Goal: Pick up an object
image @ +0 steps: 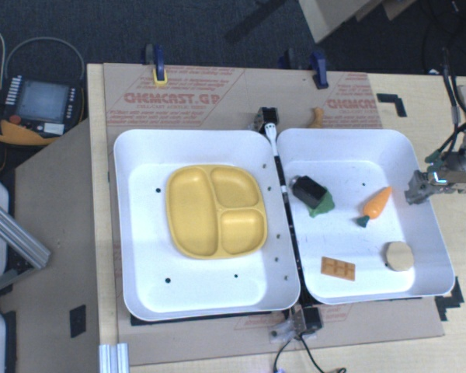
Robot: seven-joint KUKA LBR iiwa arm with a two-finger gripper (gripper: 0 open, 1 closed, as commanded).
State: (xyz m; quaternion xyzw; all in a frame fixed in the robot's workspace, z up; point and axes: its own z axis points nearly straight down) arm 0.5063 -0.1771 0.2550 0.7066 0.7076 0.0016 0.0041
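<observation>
A small grey metallic gripper (433, 180) is being seen at the right bin's edge; thin dark cables are running up above it, and what may be a pale housing sits behind it.

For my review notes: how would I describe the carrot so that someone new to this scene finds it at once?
Look in the right-hand white bin, not the left bin, which holds the yellow divided plate. The carrot lies toward that bin's right side, above the round beige piece. It is the only orange thing there, tapered, with a green stub at its lower end.
</observation>
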